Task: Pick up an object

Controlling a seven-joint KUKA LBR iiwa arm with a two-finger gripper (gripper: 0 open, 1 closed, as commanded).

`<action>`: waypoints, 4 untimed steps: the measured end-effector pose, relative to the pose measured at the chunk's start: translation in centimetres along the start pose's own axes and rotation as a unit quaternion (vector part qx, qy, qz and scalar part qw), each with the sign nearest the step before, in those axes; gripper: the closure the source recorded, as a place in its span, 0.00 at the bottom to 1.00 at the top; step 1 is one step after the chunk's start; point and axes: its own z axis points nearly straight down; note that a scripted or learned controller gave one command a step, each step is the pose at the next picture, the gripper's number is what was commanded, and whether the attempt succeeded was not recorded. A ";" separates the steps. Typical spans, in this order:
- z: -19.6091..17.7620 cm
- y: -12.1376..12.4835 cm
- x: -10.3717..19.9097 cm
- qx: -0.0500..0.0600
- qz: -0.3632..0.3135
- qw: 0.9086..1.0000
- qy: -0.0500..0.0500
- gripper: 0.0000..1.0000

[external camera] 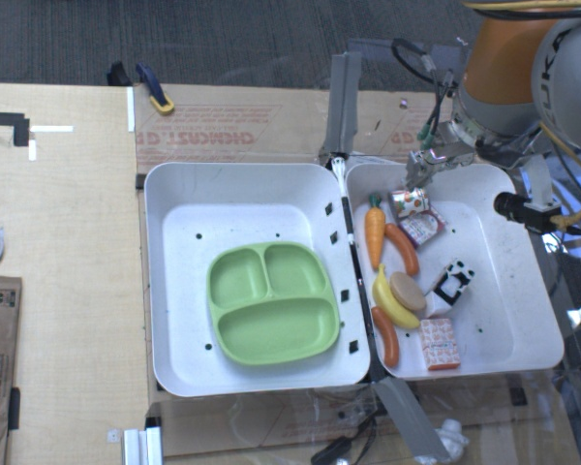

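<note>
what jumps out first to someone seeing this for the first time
A green divided plate sits alone in the left bin. The right bin holds a crowd of toy food: a carrot, a banana and sausages, with small packets. The arm's orange band stands out at top right, the gripper above that bin's far end.

From my feed the arm [523,46] gets chopped off by the top and right edges, and the banana [392,303] is half buried under a round cookie-looking thing [407,290].

Open floor right of food cluster [403,284]
</note>
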 end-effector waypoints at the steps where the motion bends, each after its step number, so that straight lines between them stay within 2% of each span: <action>1: -11.3 -2.9 -1.3 0.000 -0.048 0.999 0.000 1.00; 2: -11.3 -2.9 -1.2 0.001 -0.048 0.999 0.000 0.00; 3: 4.3 -4.6 -3.6 0.002 -0.039 0.999 0.001 0.00; 4: 13.9 -5.0 -3.6 0.001 0.036 0.999 0.001 0.00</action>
